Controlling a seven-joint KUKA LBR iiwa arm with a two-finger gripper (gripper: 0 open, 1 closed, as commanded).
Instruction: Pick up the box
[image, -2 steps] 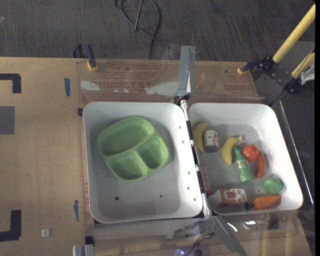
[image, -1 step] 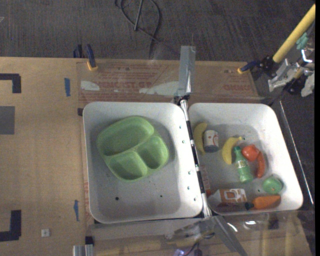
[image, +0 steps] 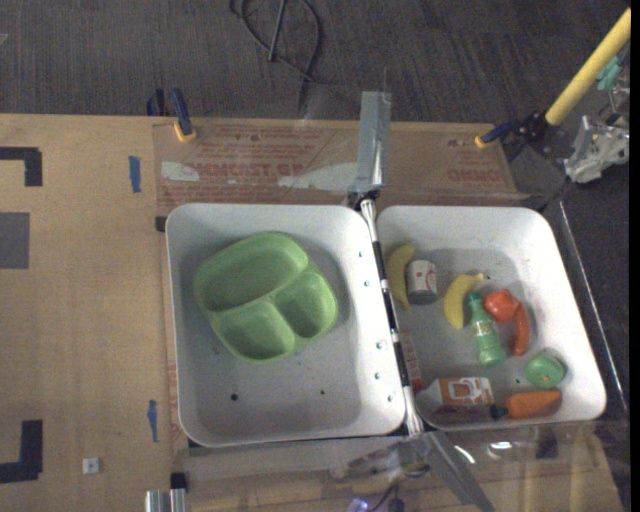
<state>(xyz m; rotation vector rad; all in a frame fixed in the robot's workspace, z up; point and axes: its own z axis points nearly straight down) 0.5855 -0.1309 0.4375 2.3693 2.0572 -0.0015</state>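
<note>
While the box is lying flat near the front edge of the right bin, its orange and white face is turning upward and its right end is sitting just beside an orange carrot, which is lying along the same front wall. A small green round toy is resting just above the carrot, toward the bin's right side. Further back, a green bottle is lying on the bin floor, touching a red-orange pepper and a slim orange piece beside it. A yellow banana is curving just left of the bottle, a small can is standing near the back left, and another yellow banana is leaning by the divider wall. In the left bin a green divided plate is sitting toward the back. The gripper is hanging at the top right corner, outside the bins and well apart from the box (whether it is released or clenched cannot be told from here)
</note>
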